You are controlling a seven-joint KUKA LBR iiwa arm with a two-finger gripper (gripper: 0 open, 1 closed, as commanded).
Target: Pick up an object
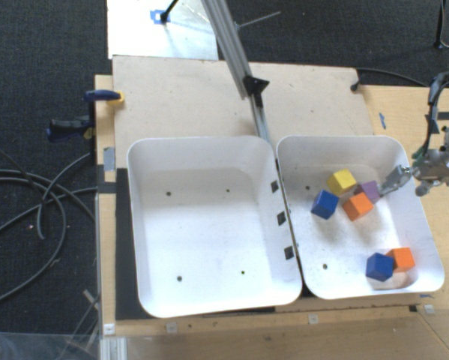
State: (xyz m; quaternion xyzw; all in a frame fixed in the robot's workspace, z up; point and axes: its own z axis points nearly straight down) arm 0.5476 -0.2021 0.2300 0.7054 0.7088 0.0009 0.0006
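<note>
- The gripper (395,178) reaches in over the right wall of the right bin (336,289), its metal tip just beside the purple cube (370,191); I cannot tell from this slant how the tool is set, and nothing shows in its grasp
- Candidate objects all lie in the right bin: a yellow cube (342,180) at the far side, the purple cube to its right, an orange cube (357,205) touching or nearly touching the purple one, and a blue cube (324,204) to the left of the orange
- A second pair sits in the near right corner: a blue block (378,267) pressed against a smaller orange block (403,259)
- The left bin (145,156) looks bare apart from small dark spots on its floor
- Main risk, as I judge it: the four far cubes are crowded, so a descent onto the purple cube may land on the orange or yellow neighbour and shove the cluster apart instead of straddling one piece
- The purple cube lies near the right wall, and the tool comes in from that side; the tip could catch the rim or wall and tip the bin or deflect the approach
- A cube turned at an angle to the closing direction would likely be pinched on its corners and squirt out
- The near corner pair is hemmed by two walls, so a try there could jam against the bin
</note>
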